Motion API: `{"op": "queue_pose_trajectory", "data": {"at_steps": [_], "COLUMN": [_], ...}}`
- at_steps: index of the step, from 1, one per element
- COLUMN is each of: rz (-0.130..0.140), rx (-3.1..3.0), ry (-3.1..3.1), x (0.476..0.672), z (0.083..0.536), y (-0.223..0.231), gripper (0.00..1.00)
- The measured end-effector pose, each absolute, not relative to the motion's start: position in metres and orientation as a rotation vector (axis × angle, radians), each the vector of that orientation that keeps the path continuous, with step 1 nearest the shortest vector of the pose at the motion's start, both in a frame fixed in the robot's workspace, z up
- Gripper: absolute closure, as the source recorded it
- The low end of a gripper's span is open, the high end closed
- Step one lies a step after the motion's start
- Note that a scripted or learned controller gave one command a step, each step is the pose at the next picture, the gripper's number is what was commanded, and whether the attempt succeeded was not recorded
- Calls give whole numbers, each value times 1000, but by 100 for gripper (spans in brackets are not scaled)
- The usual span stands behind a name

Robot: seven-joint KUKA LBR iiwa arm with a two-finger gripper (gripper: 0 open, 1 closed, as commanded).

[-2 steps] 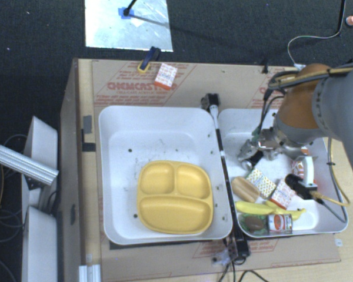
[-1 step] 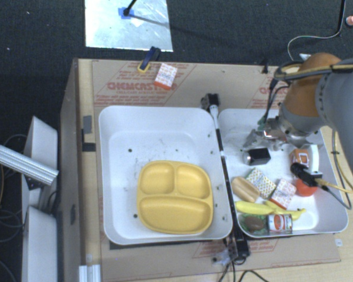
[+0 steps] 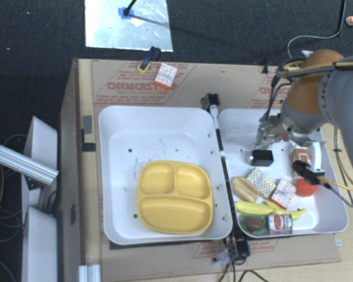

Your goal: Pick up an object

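Note:
My gripper (image 3: 268, 135) hangs low over the back part of the right bin (image 3: 238, 122), under the grey arm with its orange band (image 3: 309, 90). Just in front of it a small black block (image 3: 262, 156) lies on the bin floor. Toward the front of the bin lie a hot-dog bun (image 3: 245, 188), two checkered packets (image 3: 260, 182) (image 3: 284, 193), a banana (image 3: 265, 208), a small can (image 3: 280, 222), a dark round fruit (image 3: 254, 222), a red tomato (image 3: 306, 187) and an orange bottle (image 3: 301, 157).
The left bin (image 3: 159, 128) holds a yellow divided plate (image 3: 175, 196). A small red-and-white box (image 3: 166, 75) and a blue-yellow tool (image 3: 148, 59) lie on the cardboard behind the bins. Cables run along the right side.

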State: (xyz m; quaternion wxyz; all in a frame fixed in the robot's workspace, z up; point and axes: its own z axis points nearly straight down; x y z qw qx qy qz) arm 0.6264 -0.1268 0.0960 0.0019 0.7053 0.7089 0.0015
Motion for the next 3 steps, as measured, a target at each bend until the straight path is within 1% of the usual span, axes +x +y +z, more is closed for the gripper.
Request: {"op": "queue_pose_trajectory", "data": {"at_steps": [1, 2, 3], "rz": [5, 1, 4], "rx": [2213, 2220, 2217], "ry": [2224, 2222, 2222], "x": [626, 600, 601], "z": [96, 84, 95], "y": [-127, -113, -114], "gripper": [0, 0, 100]}}
